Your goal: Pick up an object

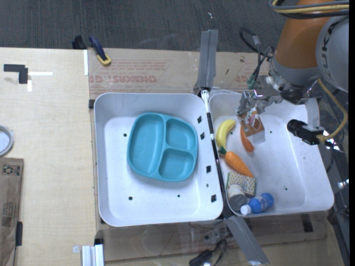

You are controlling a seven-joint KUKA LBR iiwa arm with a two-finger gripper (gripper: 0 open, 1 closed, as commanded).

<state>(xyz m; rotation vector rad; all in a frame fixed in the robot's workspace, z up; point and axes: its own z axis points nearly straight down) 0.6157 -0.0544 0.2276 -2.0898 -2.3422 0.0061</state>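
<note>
Hanging over the far-left part of the right bin [310, 204], the hand [250, 115] sits above a small orange-and-clear item [254, 125]; whether its grasp is apart, together, or clamped on that item, I cannot tell. Just beside it, toward the divider, lies the banana [224, 133], its long axis running from the far wall toward the near edge. A carrot [238, 163] lies nearer the bench front, slanted. Judging by position, whatever is directly beneath the hand is the likeliest target, needing only a straight descent.
</note>
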